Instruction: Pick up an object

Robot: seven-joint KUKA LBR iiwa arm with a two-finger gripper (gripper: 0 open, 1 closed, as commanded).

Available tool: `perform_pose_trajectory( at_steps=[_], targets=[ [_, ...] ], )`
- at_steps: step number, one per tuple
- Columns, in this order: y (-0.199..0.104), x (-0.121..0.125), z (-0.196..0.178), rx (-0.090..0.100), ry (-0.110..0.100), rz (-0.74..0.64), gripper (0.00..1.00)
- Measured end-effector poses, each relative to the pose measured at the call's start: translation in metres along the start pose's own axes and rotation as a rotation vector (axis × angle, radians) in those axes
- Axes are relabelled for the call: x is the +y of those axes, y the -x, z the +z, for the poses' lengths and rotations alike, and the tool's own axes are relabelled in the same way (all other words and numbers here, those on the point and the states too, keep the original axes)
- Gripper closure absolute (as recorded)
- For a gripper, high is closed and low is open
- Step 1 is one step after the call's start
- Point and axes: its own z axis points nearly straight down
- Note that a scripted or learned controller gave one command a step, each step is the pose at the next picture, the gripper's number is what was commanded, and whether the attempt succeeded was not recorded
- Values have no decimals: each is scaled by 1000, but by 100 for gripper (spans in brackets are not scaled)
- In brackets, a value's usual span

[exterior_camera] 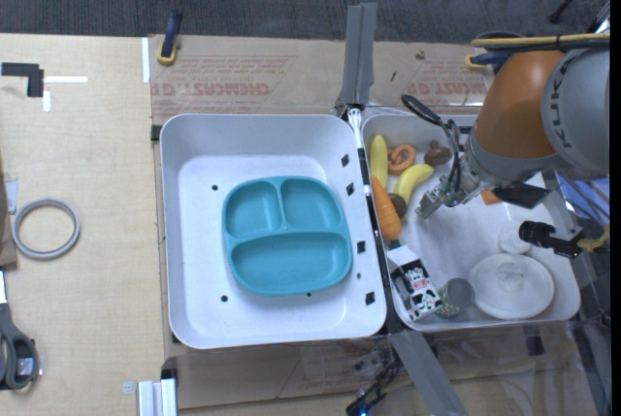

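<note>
Currently: pincer [434, 202] low in the right bin [466, 317], just right of the banana [412, 181].
Whether it is clenched or released I cannot tell. Banana lies at the bin's far-left, beside a carrot [386, 210] and doughnut [402, 155]. White lid [511, 285] near right. Left bin [184, 240] holds a teal divided plate [287, 236].

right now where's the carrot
In the right bin, along its left wall, just below the two bananas and above the small carton.
</note>
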Motion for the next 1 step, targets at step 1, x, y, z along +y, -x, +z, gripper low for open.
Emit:
perform_pose_trajectory(
  at_steps=[1],
  targets=[
    [0,0,0,0,0,0,0]
  ],
)
